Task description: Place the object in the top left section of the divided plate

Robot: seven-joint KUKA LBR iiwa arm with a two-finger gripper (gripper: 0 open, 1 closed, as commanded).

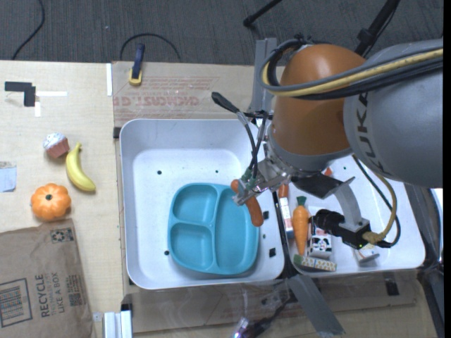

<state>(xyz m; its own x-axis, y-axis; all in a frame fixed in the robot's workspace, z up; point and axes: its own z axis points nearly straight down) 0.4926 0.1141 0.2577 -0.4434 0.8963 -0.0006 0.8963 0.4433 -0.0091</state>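
Over the right rim of the divided plate (211,229), in the left bin (141,189), a small orange-brown sausage-shaped object (250,204) was seen, slanted from upper left to lower right. It was judged to be a light, stiff plastic toy with a smooth, rounded skin, likely to slip or roll if pinched near an end; a hold across its middle, square to its length, was judged safest. The gripper (250,186) was seen directly above the object's upper half, close enough that contact seemed likely. Whether the fingers were closed on the object could not be told, since the wrist and cables hid them. The object was placed beside the plate's large right section, so the top left section was judged not yet reached.
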